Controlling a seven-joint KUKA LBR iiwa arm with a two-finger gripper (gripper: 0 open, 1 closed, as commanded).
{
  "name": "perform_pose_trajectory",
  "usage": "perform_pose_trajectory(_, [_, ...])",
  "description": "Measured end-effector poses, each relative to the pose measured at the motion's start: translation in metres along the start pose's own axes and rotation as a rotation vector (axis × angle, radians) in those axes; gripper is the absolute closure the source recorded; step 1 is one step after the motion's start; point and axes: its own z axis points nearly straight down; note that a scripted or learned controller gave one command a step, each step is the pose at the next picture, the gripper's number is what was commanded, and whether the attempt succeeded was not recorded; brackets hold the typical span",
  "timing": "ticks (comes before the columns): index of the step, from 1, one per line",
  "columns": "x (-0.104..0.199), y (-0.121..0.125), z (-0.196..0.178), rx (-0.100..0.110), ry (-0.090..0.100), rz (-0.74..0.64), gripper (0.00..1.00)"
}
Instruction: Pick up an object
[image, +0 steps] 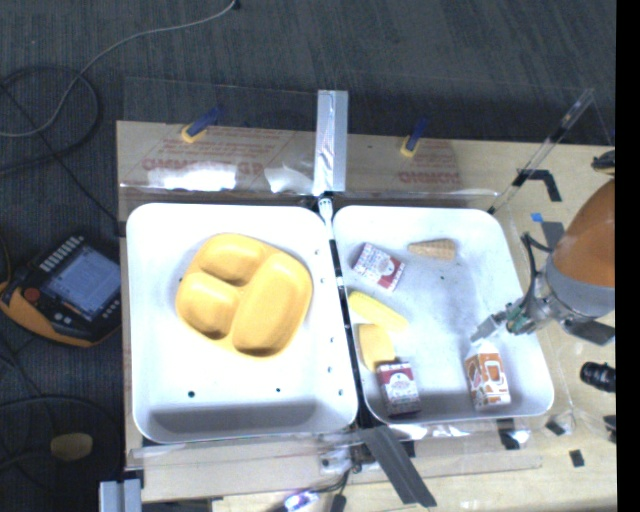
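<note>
The right bin (500, 232) holds several small objects. A red and white box (377, 266) and a tan wedge (432, 249) lie toward the back. A yellow banana-like piece (378, 309) and a yellow block (375, 345) lie along the left wall, with a dark red box (398, 386) in front of them. An orange and white carton (487, 378) lies at the front right. My gripper (497, 324) hangs low over the bin's right side, just above and behind the carton, and I see nothing held in it.
A large yellow lumpy cushion-like object (243, 293) takes up the middle of the left bin (160, 400). The arm's orange band (592, 250) is at the right edge. A handheld pendant (70, 290) lies on the floor at the left.
</note>
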Motion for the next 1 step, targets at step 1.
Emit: perform_pose_trajectory(1, [0.0002, -0.0002, 0.0002, 0.001, 0.001, 0.000, 0.00])
